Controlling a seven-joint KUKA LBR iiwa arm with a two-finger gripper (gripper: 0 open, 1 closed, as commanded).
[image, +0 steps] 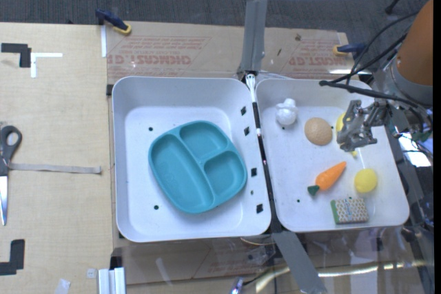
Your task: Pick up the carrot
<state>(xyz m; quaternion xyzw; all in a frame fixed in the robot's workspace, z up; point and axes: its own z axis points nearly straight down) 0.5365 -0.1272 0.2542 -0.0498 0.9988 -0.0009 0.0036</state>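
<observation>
The carrot (328, 177), orange with a small green top, lies slantwise on the floor of the right bin (296, 210), near its middle front. My gripper (354, 135) hangs over the right bin's far right part, above and to the right of the carrot, apart from it. Nothing shows between its tips, and their spread is unclear from this angle.
In the right bin are also a tan egg-shaped item (318, 131), a white toy (286, 113), a yellow lemon (366, 180), a speckled sponge (350, 210) and a yellow piece (340, 123) behind the gripper. A teal divided plate (198, 166) lies in the left bin (131, 148).
</observation>
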